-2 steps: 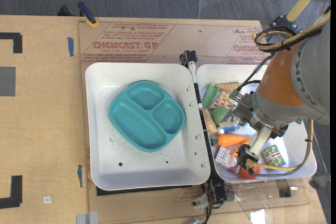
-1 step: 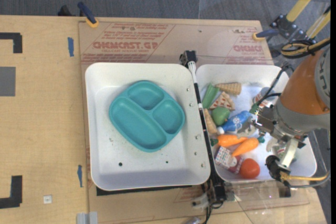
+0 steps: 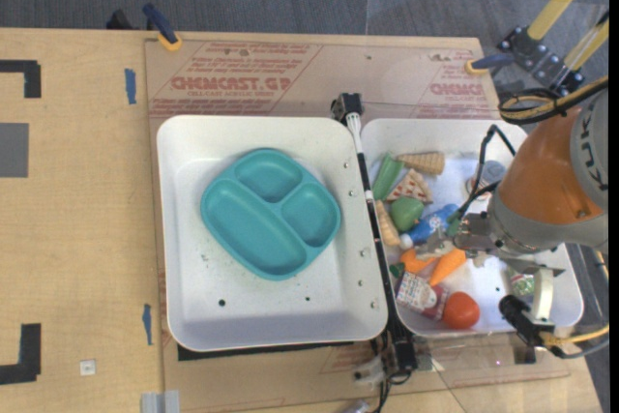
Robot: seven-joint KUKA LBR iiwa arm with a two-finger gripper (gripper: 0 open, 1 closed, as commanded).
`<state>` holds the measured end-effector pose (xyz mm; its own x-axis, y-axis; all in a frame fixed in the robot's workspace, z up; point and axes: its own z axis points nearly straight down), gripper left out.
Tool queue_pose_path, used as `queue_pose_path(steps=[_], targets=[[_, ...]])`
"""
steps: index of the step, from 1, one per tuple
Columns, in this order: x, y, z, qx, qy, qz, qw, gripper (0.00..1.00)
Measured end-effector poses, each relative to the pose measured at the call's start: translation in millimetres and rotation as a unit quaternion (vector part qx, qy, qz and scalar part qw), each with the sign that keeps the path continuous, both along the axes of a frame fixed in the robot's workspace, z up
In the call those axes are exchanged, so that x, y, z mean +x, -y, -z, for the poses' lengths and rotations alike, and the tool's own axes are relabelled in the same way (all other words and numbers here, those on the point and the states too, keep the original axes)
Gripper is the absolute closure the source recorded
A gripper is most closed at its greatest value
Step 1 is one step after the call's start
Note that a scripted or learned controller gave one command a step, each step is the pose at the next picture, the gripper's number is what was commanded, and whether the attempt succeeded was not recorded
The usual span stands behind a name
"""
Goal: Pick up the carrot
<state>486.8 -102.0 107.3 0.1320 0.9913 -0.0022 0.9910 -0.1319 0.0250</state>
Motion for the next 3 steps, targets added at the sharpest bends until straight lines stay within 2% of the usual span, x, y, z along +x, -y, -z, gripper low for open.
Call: queue_pose_path(steps=[1,2,3], targets=[[0.4,-1.1,-7.2,-0.0005,0.000,0.000,1.0000,1.00],[-6.2,-51.9,-78.0,0.0047,-0.011,0.077,0.9969,1.00],[-7.3,-50.3,-76.5,0.0037,-0.013,0.078,0.9969,0.00]])
